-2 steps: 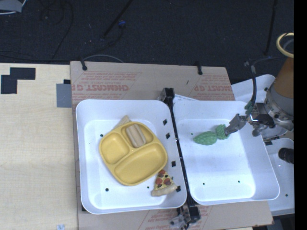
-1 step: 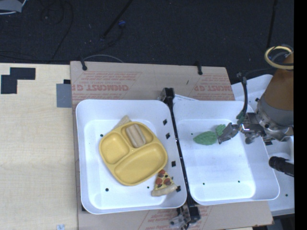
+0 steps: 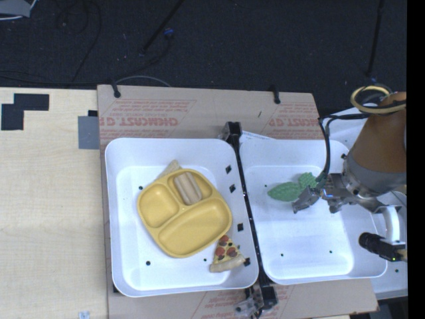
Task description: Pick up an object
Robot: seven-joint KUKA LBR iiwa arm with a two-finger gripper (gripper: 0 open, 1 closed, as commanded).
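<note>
leaf (image 3: 290, 189): I see a flat green toy leaf with a paler green tip, lying in the right bin (image 3: 299, 261), upper middle, on the floor.
gripper (image 3: 317, 200): low in the right bin, at the leaf's right end. I can't tell its state from here, nor whether it has the leaf.
left bin (image 3: 126, 258): I see a yellow plate (image 3: 184, 212) with a hot dog (image 3: 188, 187) in one compartment, and a pizza slice (image 3: 227, 256) just beside the plate's lower right.

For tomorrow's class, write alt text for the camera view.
The arm's gripper sits low in the right bin, at a green leaf. The left bin holds a yellow tray with a hot dog, and a pizza slice.
</note>
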